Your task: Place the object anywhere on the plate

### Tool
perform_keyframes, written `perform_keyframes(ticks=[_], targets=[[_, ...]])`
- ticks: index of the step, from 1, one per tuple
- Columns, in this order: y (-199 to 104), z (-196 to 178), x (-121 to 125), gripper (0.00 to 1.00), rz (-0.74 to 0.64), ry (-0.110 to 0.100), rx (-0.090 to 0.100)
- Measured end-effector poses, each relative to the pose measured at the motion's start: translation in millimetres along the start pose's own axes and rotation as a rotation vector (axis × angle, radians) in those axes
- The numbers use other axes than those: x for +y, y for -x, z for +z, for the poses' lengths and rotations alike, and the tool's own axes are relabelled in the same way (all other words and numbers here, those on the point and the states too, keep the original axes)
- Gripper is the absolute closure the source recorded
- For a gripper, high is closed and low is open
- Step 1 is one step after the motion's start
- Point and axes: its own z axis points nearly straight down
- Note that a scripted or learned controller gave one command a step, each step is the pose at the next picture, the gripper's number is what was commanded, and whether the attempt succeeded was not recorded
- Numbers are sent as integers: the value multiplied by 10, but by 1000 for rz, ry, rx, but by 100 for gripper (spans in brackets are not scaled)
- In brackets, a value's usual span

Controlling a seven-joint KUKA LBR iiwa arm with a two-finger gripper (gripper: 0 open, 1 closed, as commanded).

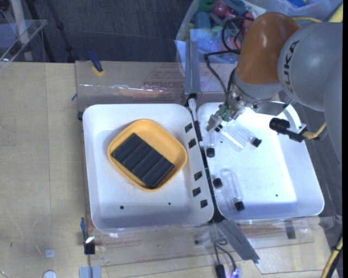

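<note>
Dark "KUKA" lettering, partly visible, on the grey arm (315, 59).

Two white bins (103, 212) sit side by side on a pale wooden bench (32, 163). Beyond them, at the far side, stands a clutter of coloured items (217, 16).

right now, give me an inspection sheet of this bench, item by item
surface: wooden bench bearing two white bins, left bin and right bin
job's things: yellow plate in left bin, with a dark ribbed block lying on it
clutter: two clear pieces with dark ends in right bin, one by the gripper, one nearer the front
grippers: gripper low over right bin's back left corner; nothing seen between its fingers
cables: black cables behind the bins
surroundings: colourful items at the back
</note>
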Motion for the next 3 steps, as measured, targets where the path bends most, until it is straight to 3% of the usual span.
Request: perform_keyframes(ticks=[1,2,3], targets=[[-417,-2,-42,100,-263,-3,5],[-672,-137,206,100,-406,1,0],[-670,-137,205,0,-406,2,0]])
